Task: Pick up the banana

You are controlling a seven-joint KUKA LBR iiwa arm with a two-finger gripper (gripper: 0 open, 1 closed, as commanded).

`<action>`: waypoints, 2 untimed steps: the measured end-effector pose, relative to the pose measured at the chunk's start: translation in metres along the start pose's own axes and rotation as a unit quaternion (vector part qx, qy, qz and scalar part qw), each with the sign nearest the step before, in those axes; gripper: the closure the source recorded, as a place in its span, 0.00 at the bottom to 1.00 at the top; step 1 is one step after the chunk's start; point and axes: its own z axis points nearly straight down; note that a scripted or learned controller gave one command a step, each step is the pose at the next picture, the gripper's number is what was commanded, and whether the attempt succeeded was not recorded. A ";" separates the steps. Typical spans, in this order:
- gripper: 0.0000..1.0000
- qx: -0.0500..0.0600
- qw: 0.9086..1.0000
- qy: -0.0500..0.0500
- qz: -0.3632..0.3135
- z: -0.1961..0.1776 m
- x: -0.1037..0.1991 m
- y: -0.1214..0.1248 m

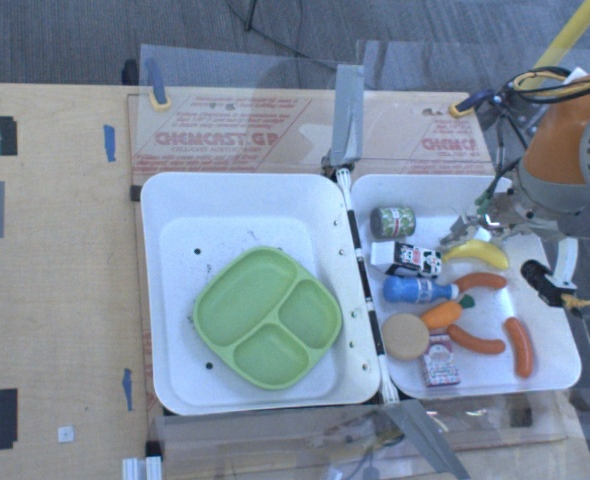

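Nearest the camera, a flat red-and-white packet (pixel 441 360) lay by a round tan disc (pixel 406 336), with smooth glossy sausages (pixel 521 346) alongside. Beyond them sat a carrot (pixel 442 314) and a blue bottle (pixel 412 290). In the left bin (pixel 165 228) rested a matte green divided plate (pixel 267 318). The curved yellow banana (pixel 478 254) lay in the right bin (pixel 565 368), beside the gripper (pixel 472 226), whose metal fingers stood slightly apart, clasping nothing. Farther back stood a green-labelled can (pixel 393 221).

A pale wooden bench (pixel 55 298) bearing blue tape marks (pixel 109 142) stands on grey carpet (pixel 95 18).
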 end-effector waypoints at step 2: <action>0.00 -0.003 1.000 -0.002 0.001 -0.012 -0.002 0.001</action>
